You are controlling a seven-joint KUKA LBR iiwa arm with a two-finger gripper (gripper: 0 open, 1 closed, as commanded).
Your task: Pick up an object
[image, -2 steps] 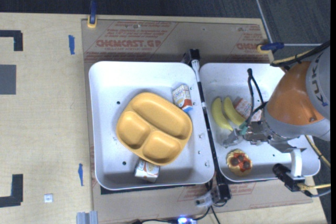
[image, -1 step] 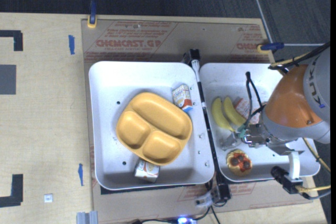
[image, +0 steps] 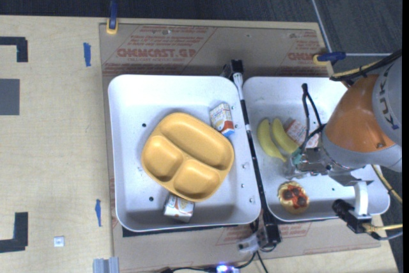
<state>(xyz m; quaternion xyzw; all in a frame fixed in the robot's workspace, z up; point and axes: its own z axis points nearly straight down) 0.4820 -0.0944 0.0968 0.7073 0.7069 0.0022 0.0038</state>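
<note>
Nearest the camera, at the front edge of the bench (image: 51, 137), cables and a connector (image: 265, 236) lie between the two bins. In the left bin (image: 124, 156), a small crumpled packet (image: 178, 208) rests against the front of a yellow three-compartment tray (image: 186, 155), which sits tilted across the bin floor. A small carton (image: 222, 117) with red and white print lies just beside the tray's far right corner, near the bin's right wall.

In the right bin (image: 268, 99), a round red-and-yellow item (image: 293, 196) lies near the front wall. Beyond it, the pincer (image: 301, 162) is lowered to the bin floor just right of a pair of bananas (image: 276, 139); whether its fingers are open or closed cannot be told, and no object is seen between them. A small white-and-red packet (image: 295, 130) lies beside the far end of the bananas. The arm (image: 361, 121), with its orange band, enters from the right above the bin.

Farthest away, a brown cardboard sheet (image: 192, 48) with red lettering lies beneath both bins, held by clamps (image: 112, 17) at its far corners.
</note>
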